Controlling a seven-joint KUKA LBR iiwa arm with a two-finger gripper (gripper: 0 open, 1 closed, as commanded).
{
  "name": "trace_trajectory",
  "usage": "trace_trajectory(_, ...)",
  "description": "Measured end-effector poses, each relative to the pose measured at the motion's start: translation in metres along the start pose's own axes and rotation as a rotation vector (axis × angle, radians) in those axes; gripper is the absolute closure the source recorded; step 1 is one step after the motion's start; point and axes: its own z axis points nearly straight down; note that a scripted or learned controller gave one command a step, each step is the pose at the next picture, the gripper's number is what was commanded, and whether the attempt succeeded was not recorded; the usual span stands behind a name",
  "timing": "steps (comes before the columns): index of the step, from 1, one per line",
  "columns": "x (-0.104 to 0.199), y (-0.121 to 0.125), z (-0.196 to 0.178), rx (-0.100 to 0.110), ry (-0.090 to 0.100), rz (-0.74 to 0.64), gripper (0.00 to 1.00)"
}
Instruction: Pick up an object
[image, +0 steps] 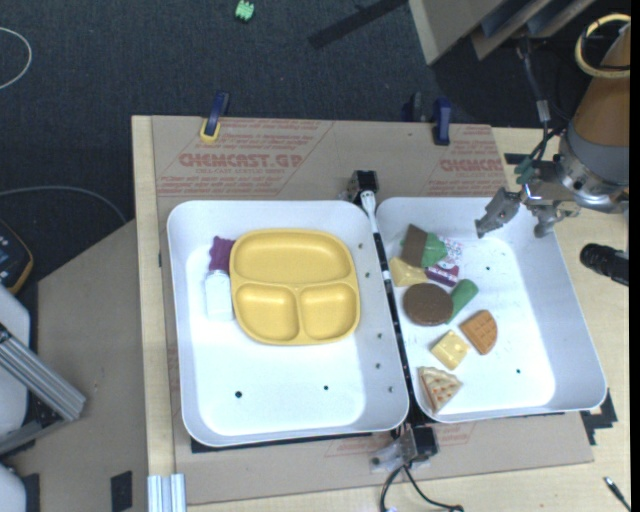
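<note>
Pick not yet made. My gripper (520, 214) hangs over the right bin's (560, 330) far edge, fingers spread, nothing between them. Toy food (440, 310) lies untouched.

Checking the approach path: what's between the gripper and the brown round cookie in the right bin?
In the camera view, mostly bare white floor of the right bin separates the gripper from the brown cookie. Near the cookie lie a pink-and-white wrapper and a green piece.

Left bin (200, 400): one yellow three-compartment tray (295, 283), with a purple item (219, 252) and a white item (217, 295) at its left edge. Right bin (560, 330): brown round cookie (428, 304), green piece (463, 294), orange bread piece (480, 331), yellow cheese block (449, 349), sandwich wedge (438, 387). Gripper (520, 220): fingers spread, holding nothing, above the right bin's far edge.
</note>
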Motion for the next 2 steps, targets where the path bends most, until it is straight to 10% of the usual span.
trace_trajectory(2, 0.007, 0.001, 0.037, -0.009, -0.001, -0.003, 0.00)
